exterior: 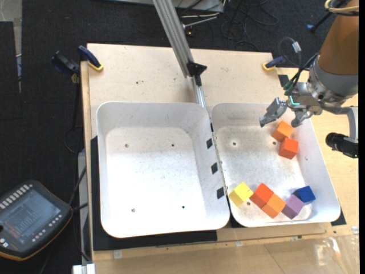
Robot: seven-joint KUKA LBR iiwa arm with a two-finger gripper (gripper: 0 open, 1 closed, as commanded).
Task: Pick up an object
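My gripper (283, 116) hangs over the far part of the right bin (245, 153), its two fingers spread open with nothing between them. Just below it lies an orange block (281, 131), and a darker orange block (288, 148) sits beside that one. Along the bin's near edge rests a cluster: a yellow block (241, 193), a red-orange block (263, 194), an orange block (274, 205), a purple block (292, 206) and a blue block (305, 194).
The left bin (151, 164) stands beside the right one, sharing a raised divider with black marks (214, 167). A metal pole (174, 30) slants down to the bench behind the bins. A teach pendant (28, 218) lies at the lower left.
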